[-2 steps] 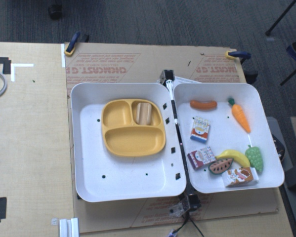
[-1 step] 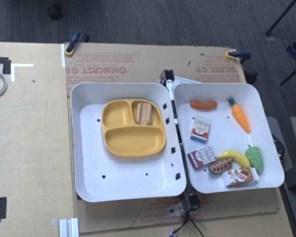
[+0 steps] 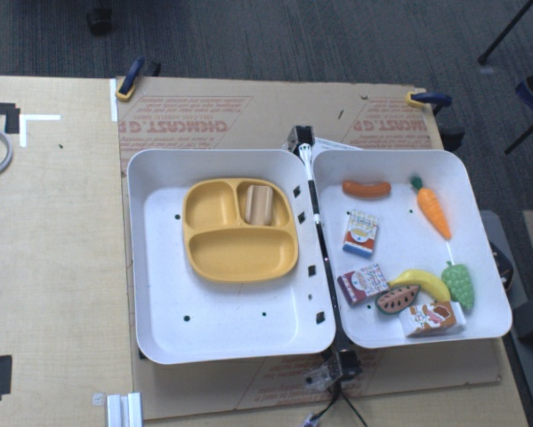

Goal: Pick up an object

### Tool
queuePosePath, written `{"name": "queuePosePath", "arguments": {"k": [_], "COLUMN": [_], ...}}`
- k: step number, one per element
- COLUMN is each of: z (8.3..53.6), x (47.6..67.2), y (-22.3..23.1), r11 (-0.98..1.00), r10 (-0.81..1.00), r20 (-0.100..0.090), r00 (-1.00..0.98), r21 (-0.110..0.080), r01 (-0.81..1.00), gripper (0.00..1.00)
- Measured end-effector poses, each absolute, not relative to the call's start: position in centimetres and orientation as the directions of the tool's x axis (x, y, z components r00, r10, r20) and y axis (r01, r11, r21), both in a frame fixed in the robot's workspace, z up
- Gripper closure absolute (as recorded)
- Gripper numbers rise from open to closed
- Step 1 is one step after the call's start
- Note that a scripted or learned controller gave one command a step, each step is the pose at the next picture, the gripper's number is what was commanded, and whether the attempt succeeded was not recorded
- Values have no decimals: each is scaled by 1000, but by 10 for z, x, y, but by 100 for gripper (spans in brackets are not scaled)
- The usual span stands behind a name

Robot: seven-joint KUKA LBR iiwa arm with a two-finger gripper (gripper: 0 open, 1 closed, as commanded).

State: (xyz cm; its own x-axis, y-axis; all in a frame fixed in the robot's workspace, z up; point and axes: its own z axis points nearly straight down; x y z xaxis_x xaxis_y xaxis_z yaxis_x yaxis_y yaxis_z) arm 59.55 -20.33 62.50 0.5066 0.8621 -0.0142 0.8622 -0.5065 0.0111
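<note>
The right bin (image 3: 480, 238) holds several toy foods: a sausage (image 3: 366, 188), a carrot (image 3: 432, 210), a small white carton (image 3: 361, 235), a dark red packet (image 3: 362, 284), a banana (image 3: 422, 282), a watermelon slice (image 3: 397, 298), green grapes (image 3: 458, 284) and a white and orange box (image 3: 432, 318). In the left bin (image 3: 159, 327) sits a yellow divided plate (image 3: 240, 230) with a tan block (image 3: 259, 205) in its upper right compartment.
Both bins rest on a cardboard sheet (image 3: 213, 118) held by yellow and blue clamps (image 3: 129, 78) at its far corners. A black clip (image 3: 301, 137) joins the bins at the back. The wooden bench top (image 3: 52, 238) extends to the left.
</note>
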Motion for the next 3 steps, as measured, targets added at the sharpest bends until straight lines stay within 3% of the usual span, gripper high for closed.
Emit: {"name": "queuePosePath", "arguments": {"k": [3], "z": [651], "x": [601], "y": [-204], "r11": [-501], "r10": [865], "r20": [-13], "r00": [502], "r21": [45], "r01": [864], "gripper": [100]}}
